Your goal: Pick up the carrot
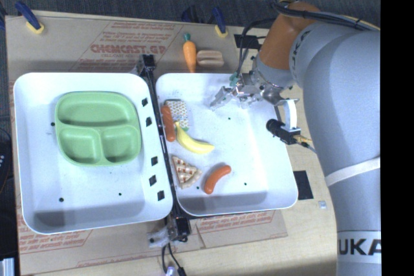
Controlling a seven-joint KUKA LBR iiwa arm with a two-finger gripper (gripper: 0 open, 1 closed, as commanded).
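Cardboard covers the bench under two white bins, and your carrot (pixel 189 53) isn't in either one: it lies on the cardboard just beyond the far rim of the right bin (pixel 278 165), near that bin's far-left corner, green top pointing away, long axis running roughly front to back. Just right of the carrot sits a small bun-like piece (pixel 209 59). Your gripper (pixel 223 97) hovers inside the right bin's far end, so the carrot lies up and to its left, across the rim. The fingers look parted with nothing between them. You've got one arm, so it's the one to reach over that rim.

Count with me: one carrot, one bun piece, one banana (pixel 193 141), two sausages (pixel 216 178), one waffle (pixel 184 172), a mesh-patterned item (pixel 178 110), one green tray (pixel 98 128) in the left bin (pixel 32 158).
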